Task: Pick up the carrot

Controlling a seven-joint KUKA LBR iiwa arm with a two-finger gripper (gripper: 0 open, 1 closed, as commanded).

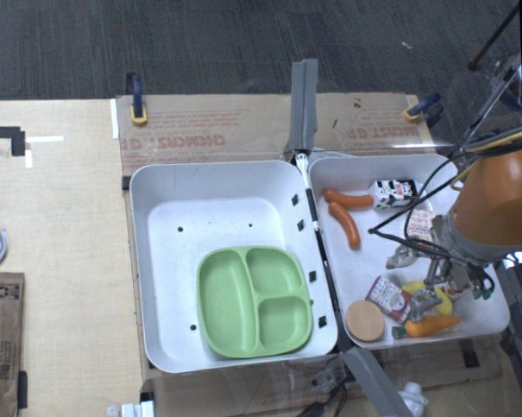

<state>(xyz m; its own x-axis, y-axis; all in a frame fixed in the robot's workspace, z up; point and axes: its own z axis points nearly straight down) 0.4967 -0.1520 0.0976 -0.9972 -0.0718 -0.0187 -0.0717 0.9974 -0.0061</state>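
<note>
While the gripper (437, 284) hovers, grip state unclear, carrot (431, 325) lies just below it, right bin (499, 322).

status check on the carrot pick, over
Gripper low in right bin, fingers unclear. Carrot lying at bin's near edge, not gripped. Yellow item and snack packet crowd it.

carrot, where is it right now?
In the camera view the carrot lies in the right bin at its near-right corner, right of the round tan disc, below the gripper.

Carrot (432, 325) hemmed: bin wall (474, 330), yellow toy (417, 289).
</note>
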